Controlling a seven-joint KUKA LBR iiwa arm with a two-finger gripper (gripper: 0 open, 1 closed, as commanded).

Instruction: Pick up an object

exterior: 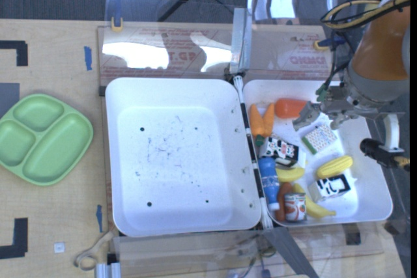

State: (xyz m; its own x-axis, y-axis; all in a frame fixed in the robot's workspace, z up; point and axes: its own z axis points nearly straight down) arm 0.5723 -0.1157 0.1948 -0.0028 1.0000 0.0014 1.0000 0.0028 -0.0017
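Note:
My gripper (319, 119) hangs over the back middle of the right bin (374, 198), below the orange-banded wrist. Right under it lies a small white card-like piece with a green dotted pattern (320, 138). To its left rest an orange rounded object (290, 107) and two orange carrot-like pieces (258, 120). Toward the front lie a black-and-white patterned box (281, 151), a blue bottle (268, 172), a yellow piece (334, 166) on a black-and-white box (332, 187), a red can (294, 207) and a banana (317, 209).
The left bin (176, 94) stands beside the right one, with a raised divider between them. A green divided plate (42, 138) lies on the bench at far left. Clear plastic walls stand behind both bins. Cables loop above the arm at top right.

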